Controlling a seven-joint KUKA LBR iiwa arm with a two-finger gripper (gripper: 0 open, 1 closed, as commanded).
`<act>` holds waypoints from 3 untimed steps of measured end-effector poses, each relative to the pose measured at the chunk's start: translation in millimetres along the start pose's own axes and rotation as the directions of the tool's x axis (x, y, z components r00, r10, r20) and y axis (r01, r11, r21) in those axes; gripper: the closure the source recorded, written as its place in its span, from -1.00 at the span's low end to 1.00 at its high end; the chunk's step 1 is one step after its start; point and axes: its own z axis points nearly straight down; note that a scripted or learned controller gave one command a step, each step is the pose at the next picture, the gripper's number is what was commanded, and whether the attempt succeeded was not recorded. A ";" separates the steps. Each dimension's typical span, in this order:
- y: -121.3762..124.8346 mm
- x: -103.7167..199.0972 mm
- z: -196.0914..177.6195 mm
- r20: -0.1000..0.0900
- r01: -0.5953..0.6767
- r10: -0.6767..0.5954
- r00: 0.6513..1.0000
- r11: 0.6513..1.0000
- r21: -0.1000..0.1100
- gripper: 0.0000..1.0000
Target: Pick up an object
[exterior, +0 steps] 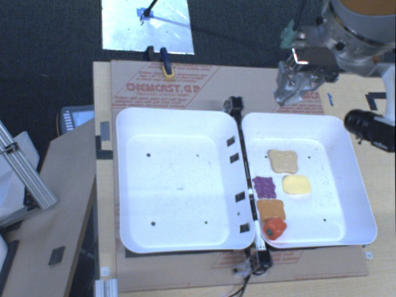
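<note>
White shallow plastic bin (142,129), well left of the claw (296,90), looks spare. Purple flat piece (264,185), orange block (270,209), red round toy (275,228), tan slice (283,161), yellow piece (296,185) cluster below it, likely pick targets. Claw's state: cannot tell.

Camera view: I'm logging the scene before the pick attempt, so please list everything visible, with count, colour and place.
Left bin: one, white, left half of bench.
Right bin: one, white, right half.
Tan slice: one, beige, right bin, farthest back.
Yellow piece: one, pale yellow, right bin centre.
Purple piece: one, purple, near the divider.
Orange block: one, orange-brown, in front of the purple piece.
Red piece: one, red-orange, front edge.
Gripper: one, grey metal, above the right bin's back rim.
</note>
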 end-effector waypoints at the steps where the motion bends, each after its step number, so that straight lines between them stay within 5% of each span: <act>1: 0.5 0.3 -10.9 -0.001 0.005 -0.005 1.000 1.000 -0.002 1.00; 2: 1.0 0.6 -21.8 -0.002 0.011 -0.011 1.000 1.000 -0.005 1.00; 3: 27.7 84.9 14.8 0.000 0.001 -0.001 1.000 1.000 0.007 1.00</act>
